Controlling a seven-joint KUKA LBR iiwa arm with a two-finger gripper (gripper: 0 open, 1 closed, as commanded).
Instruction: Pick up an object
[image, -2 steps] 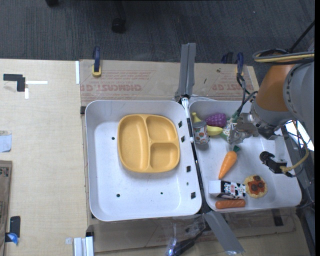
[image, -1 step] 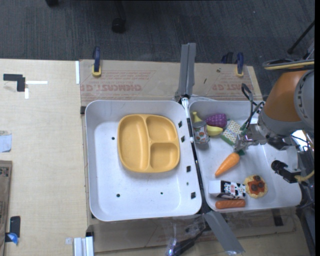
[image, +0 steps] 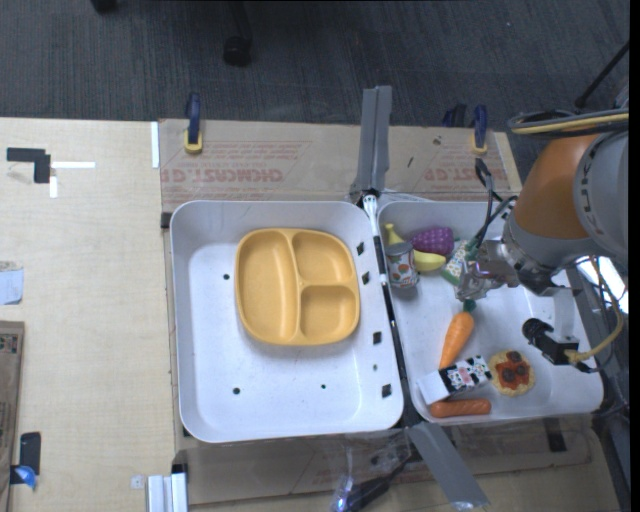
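Overhead, the gripper (image: 470, 283) hangs in the right bin (image: 590, 395), just above the carrot's (image: 456, 339) green top; whether its jaws are open cannot be told. Carrot's long axis runs upper-right to lower-left, bare floor to its right.

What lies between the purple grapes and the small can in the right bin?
In the camera view, a yellow banana lies between the purple grapes and the small can.

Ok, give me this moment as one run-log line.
arm: over right bin | tool: low, just above carrot top | grasp: none seen | left bin: yellow divided plate
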